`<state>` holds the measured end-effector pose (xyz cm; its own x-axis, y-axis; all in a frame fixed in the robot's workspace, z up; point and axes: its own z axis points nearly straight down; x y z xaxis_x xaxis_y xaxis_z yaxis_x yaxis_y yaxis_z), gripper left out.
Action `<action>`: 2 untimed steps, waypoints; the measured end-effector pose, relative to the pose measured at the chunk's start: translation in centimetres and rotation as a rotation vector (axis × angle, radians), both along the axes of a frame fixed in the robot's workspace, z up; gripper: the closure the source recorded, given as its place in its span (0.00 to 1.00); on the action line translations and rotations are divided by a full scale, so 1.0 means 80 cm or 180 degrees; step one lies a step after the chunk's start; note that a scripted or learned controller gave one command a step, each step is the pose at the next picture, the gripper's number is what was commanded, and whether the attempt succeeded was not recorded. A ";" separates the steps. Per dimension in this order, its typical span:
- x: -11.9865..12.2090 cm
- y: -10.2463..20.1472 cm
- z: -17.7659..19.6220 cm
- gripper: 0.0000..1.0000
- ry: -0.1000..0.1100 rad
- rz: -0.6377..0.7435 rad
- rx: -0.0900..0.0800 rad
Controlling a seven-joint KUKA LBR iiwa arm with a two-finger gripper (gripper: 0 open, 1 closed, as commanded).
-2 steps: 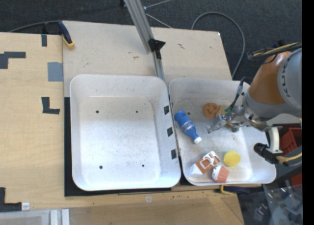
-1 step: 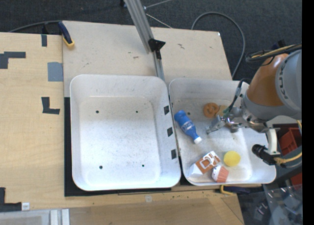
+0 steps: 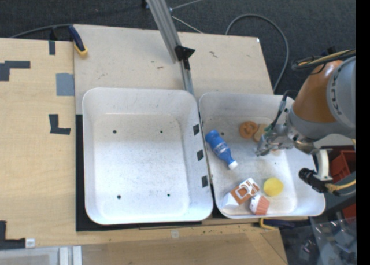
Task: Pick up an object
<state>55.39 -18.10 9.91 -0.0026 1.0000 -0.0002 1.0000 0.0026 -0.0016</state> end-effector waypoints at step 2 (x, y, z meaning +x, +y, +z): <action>0.006 -0.015 0.131 1.00 -0.0019 -0.0004 -0.0006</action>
<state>55.85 -19.30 20.41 -0.0014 1.0000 -0.0019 1.0000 0.0015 0.0043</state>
